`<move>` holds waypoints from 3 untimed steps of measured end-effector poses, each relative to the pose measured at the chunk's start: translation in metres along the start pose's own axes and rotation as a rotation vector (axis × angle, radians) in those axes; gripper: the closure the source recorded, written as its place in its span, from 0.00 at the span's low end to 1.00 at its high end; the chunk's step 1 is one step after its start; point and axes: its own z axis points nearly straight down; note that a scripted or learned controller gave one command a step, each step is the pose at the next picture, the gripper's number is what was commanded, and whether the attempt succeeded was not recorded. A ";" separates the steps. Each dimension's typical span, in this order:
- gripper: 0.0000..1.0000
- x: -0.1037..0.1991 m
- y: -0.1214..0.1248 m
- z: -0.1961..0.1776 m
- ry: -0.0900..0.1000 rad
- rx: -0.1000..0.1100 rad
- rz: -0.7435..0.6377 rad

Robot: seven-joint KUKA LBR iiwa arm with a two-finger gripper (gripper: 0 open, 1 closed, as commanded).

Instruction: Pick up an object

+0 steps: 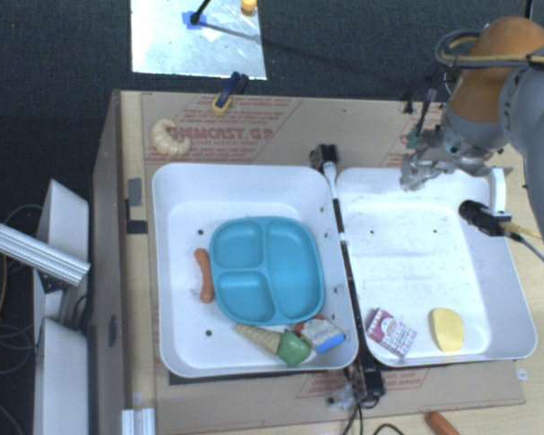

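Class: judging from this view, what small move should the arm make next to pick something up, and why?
Probably travel toward the near edge of the right bin: the gripper hovers at its far rim, while the yellow block and red-and-white packet lie near the front.

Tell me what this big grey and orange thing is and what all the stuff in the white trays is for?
That is a robot arm, seen from a camera looking down from above. At its end is a gripper, like a small hand, hanging over the top edge of the right bin. Nothing shows in it here.

Its job is to pick something up. The right bin has a yellow piece and a small red-and-white packet. The left bin has a blue divided plate, a toy sausage, a cone-shaped toy, a green toy and a small colourful toy.

Both bins sit on a cardboard-covered bench.
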 end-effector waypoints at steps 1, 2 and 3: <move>0.00 -0.001 -0.001 0.001 -0.001 0.002 0.001; 0.00 0.003 -0.064 0.079 0.001 0.006 0.004; 0.00 -0.012 -0.001 0.076 -0.001 0.002 0.001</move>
